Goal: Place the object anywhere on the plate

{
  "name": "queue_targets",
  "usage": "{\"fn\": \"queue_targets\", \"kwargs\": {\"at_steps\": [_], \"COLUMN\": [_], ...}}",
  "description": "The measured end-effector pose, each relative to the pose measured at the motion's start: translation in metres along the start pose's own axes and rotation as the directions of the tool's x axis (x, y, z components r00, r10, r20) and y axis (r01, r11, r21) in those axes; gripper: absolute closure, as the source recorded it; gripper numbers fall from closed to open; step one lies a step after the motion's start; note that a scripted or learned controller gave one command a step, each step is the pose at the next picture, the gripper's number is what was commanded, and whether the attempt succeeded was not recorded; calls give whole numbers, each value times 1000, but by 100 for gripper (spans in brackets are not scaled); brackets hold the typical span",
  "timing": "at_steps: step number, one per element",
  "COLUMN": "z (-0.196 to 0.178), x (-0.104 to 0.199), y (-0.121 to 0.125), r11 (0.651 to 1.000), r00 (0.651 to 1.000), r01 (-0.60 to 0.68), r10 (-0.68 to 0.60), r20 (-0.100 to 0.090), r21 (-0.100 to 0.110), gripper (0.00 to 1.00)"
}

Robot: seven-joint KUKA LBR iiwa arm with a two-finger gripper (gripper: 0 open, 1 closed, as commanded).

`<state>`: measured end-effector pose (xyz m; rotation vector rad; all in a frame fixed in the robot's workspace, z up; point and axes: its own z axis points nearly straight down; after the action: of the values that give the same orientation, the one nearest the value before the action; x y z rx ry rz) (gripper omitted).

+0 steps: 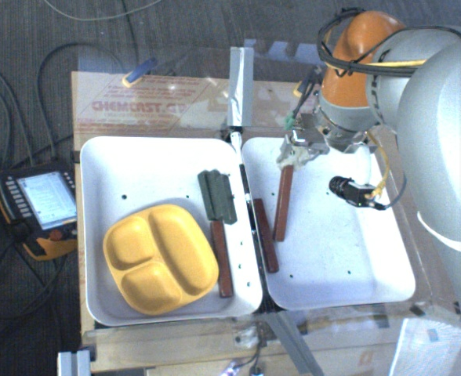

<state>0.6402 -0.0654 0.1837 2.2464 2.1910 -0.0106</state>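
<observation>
The yellow plate [160,257] sits in the left bin [105,151], with a dark-headed spatula [217,210] just beside it on its right. Across the divide, in the right bin [348,265], lie 2 brown sticks. The nearer stick [283,202] runs lengthwise away from the gripper [295,153], its far end right at the gripper's tip. I cannot tell whether the gripper is clamped on it. The carry would likely go leftward over the bin walls.
</observation>
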Motion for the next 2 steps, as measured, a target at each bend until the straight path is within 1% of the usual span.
{"fn": "queue_targets", "kwargs": {"at_steps": [1, 2], "z": [0, 0], "x": [70, 134], "y": [-21, -71], "r11": [994, 999], "r00": [994, 999], "r01": [109, 45], "r10": [-109, -45], "r20": [-2, -6], "r21": [0, 1], "gripper": [100, 100]}}
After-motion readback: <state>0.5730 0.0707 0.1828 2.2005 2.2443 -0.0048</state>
